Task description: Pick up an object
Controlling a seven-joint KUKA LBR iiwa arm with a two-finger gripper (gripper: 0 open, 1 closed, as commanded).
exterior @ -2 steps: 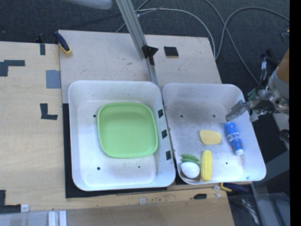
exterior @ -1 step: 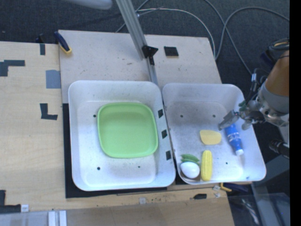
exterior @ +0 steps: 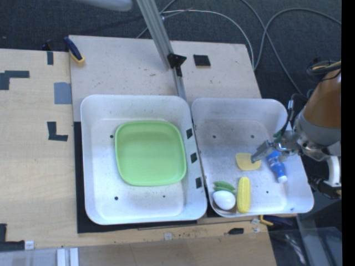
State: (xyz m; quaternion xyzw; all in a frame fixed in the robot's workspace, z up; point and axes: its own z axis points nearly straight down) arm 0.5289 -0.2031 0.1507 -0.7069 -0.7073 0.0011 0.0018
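In the right bin (exterior: 222, 112), several small things lie toward its near right part. A flat pale yellow piece (exterior: 245, 161) rests on the bin floor near the middle right. Just beside it to the right lies a small blue bottle with a white cap (exterior: 276, 166), tilted, its cap pointing toward the near edge. At the near rim stands out a yellow corn cob (exterior: 243, 194), lying lengthwise, and touching it on the left is a white egg-shaped object (exterior: 224, 199) with a green piece (exterior: 223, 186) just behind it.

The tool (exterior: 265, 151) reaches in from the right, low over the bin, between the yellow piece and the blue bottle. One grey finger (exterior: 258, 154) slants down over the edge of the yellow piece. Whether the tool is spread or closed, or has hold of anything, I cannot tell.

The grey arm with its orange band (exterior: 326, 101) sits at the right side of the bin.

The left bin (exterior: 94, 148) carries a square light green plate (exterior: 150, 152), lying flat in its middle. Both bins rest on the wooden worktop (exterior: 122, 65).
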